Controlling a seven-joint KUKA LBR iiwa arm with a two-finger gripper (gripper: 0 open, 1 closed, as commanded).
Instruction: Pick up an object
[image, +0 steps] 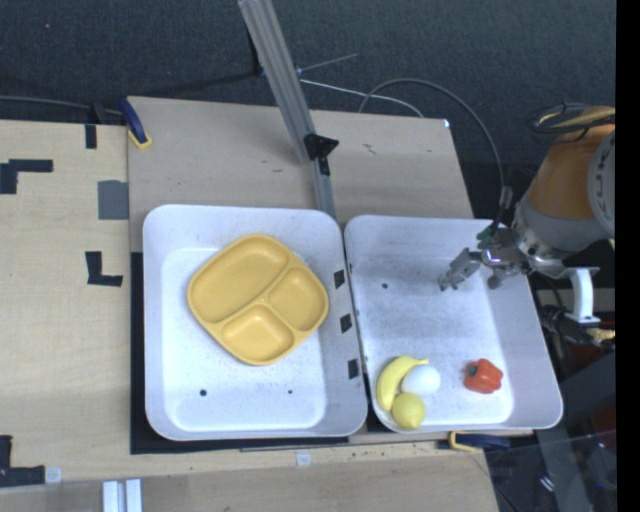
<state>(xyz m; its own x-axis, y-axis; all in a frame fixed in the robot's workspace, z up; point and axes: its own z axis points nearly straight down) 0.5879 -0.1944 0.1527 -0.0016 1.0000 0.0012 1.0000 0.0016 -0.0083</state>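
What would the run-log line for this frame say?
gripper: open, over right bin, holding nothing | banana, egg, lemon, red pepper: untouched

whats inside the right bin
The right bin holds a banana, a white egg and a lemon clustered in its near-left corner, and a red pepper apart from them. The tool hangs over the bin's far part, hiding some floor.

A yellow compartment tray (258, 298) lay in the left bin (160, 330). A grey metal pole (288, 90) slanted across the wooden bench (60, 340) behind the bins.
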